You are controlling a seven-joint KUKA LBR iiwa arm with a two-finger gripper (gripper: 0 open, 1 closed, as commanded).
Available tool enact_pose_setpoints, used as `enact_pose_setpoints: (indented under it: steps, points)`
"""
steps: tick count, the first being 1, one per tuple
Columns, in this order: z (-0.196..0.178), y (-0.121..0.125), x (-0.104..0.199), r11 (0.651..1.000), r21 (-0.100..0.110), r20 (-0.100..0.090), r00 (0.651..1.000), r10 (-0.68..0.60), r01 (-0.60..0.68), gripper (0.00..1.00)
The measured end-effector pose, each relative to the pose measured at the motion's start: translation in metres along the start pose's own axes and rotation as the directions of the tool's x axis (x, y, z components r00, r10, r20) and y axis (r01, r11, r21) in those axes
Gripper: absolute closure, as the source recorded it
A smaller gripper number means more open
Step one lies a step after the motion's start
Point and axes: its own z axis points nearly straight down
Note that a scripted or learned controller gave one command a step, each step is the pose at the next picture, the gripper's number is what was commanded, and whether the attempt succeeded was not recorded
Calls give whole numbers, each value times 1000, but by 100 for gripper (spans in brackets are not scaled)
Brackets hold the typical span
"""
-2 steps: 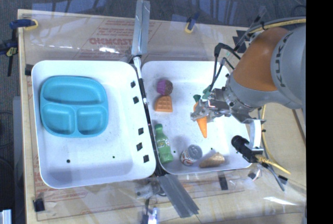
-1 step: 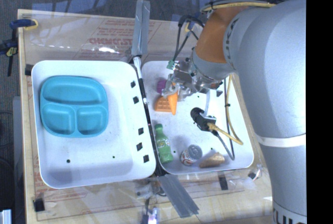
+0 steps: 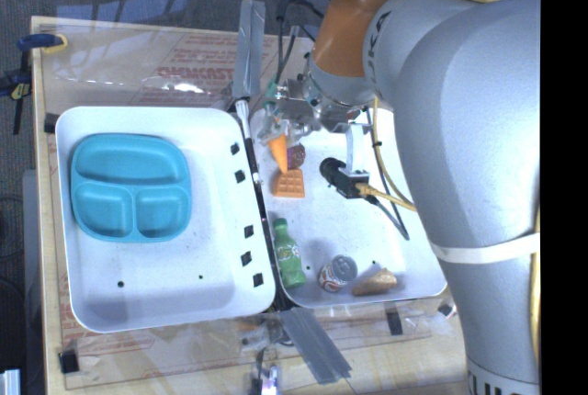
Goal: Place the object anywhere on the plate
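Arm (image 3: 459,136), grey and orange-banded, loomed over the right of the view and covered much of the right bin (image 3: 404,287). Its pincer (image 3: 292,113) hung low at that bin's upper left corner, just beside the divider; whether it was apart or together I could not tell. The desk (image 3: 138,62) lay under clear sheeting. To the left of the pincer sat the left bin (image 3: 138,292), and in it, well apart from the pincer, the blue three-part plate (image 3: 130,186). Directly below the pincer lay an orange wedge (image 3: 278,151), a small dark piece (image 3: 296,154) and an orange waffle (image 3: 289,185), close together; none was seen gripped. Farther below lay a green bottle (image 3: 288,253), then a small can (image 3: 336,273) and a tan bread piece (image 3: 375,282) near the bin's lower edge.
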Motion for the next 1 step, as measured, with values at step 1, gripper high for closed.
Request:
enact_pose_setpoints:
  steps: [1]
  points:
    - [-49,-34,90,989,0,-1,989,-148,148,100]
